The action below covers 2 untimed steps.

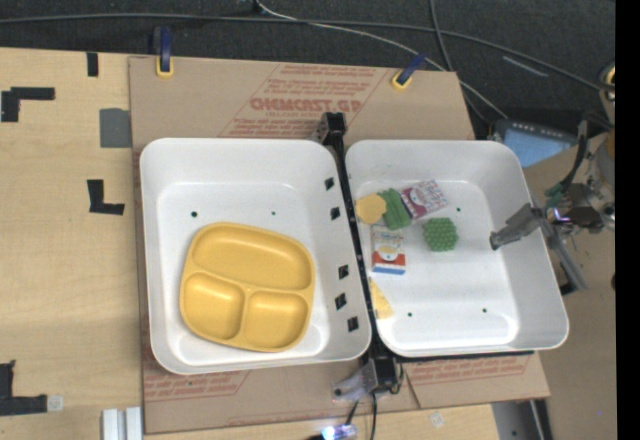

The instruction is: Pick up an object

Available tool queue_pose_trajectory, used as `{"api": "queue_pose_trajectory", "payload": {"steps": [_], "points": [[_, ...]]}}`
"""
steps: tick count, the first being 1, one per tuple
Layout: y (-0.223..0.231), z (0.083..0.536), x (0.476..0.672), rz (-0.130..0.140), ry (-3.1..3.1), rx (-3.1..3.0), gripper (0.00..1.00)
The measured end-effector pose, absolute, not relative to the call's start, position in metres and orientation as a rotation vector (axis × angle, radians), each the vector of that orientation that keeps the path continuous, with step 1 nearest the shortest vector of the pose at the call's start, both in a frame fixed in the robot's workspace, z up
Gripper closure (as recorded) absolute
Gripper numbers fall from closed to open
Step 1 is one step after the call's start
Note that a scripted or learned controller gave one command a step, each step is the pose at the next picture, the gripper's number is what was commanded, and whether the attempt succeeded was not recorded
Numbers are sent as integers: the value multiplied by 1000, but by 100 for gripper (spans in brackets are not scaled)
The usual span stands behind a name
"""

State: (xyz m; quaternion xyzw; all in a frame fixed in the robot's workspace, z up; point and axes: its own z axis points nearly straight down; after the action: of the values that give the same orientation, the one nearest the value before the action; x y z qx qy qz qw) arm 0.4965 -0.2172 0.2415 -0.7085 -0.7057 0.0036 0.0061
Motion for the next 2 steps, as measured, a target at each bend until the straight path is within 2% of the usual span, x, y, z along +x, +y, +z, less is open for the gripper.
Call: {"api": "queue_pose_trajectory", "payload": {"steps": [1,2], "points": [[-217,249,499,2,-2222,-2220,0],[-219,201,503,5,-2220,-2218,0]]}}
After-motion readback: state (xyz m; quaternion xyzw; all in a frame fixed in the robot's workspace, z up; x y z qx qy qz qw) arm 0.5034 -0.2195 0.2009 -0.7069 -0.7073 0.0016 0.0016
